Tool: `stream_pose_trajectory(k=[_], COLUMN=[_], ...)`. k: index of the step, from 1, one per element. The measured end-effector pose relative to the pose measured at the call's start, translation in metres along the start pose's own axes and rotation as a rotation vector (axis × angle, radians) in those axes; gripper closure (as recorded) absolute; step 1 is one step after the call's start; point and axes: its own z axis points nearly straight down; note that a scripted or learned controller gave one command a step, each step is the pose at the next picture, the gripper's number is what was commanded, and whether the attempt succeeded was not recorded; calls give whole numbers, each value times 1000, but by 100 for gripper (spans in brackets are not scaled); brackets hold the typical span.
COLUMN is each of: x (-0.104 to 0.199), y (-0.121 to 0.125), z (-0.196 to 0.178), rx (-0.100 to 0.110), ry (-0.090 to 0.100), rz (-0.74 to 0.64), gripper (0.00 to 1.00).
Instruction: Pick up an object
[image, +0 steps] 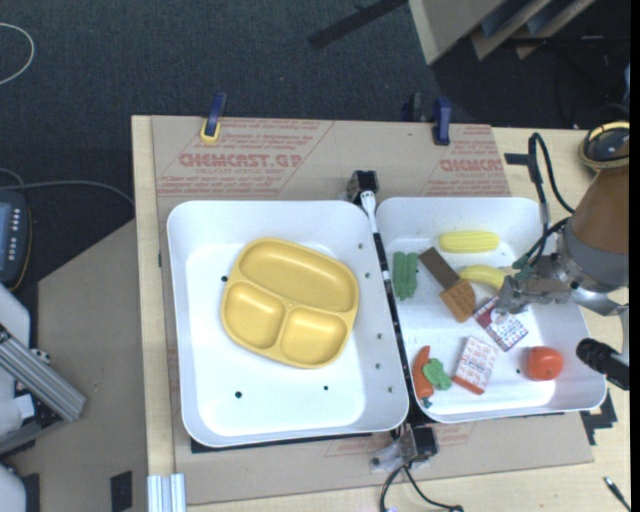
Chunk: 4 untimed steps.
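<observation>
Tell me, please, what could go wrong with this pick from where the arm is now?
The gripper sits low among crowded items in the right bin: a small printed packet, a brown block and a banana lie close together, so it may nudge or catch the wrong one. The flat packet may also slip out.

Yellow tray (290, 303) in a white bin (190, 330); yellow corn (468, 241), green pickle (405, 274), red tomato (543, 364), brown block (458, 299).
</observation>
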Motion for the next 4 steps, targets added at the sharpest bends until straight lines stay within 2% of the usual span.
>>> stream_pose_trajectory(k=[1, 2, 3, 4], x=[-10, -10, 38, 93], y=[-2, -1, 1, 27], z=[-57, -61, -62, -63], rx=[-1, 3, 7, 3], ry=[-1, 0, 4, 4], rz=[1, 1, -4, -6], gripper=[100, 100, 100, 100])
